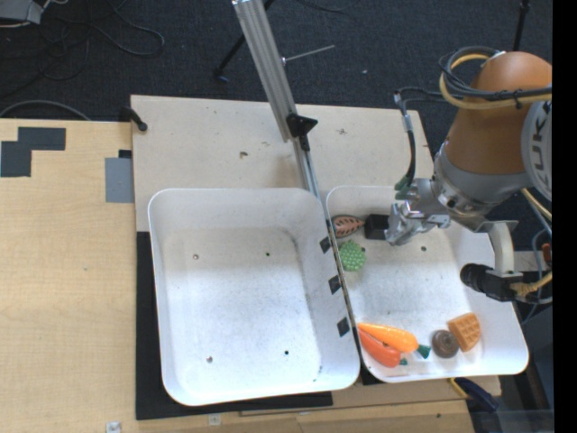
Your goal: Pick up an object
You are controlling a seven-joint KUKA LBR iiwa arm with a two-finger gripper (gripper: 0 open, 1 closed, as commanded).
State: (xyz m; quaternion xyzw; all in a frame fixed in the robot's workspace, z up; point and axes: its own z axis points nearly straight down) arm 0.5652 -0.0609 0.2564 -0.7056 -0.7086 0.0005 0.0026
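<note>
My gripper (pixel 399 226) hangs low over the back of the right bin (pixel 505 354), reaching in from the right under the orange-banded wrist. Just left of it lies a brown oval object (pixel 346 225), with a small black piece (pixel 374 227) between the two. A green knobbly ball (pixel 352 258) rests below that, against the bin's left wall. Along the front of the bin lie an orange carrot (pixel 389 336) over a red piece (pixel 382 355), a brown round disc (pixel 444 343) and an orange waffle-like block (pixel 465 330).
The left bin (pixel 180 233) sits beside the right one, with black clips (pixel 335 283) along the shared wall. A slanted aluminium rail (pixel 270 70) runs from the top down to the bins' back corner. A small teal piece (pixel 423 354) lies by the carrot.
</note>
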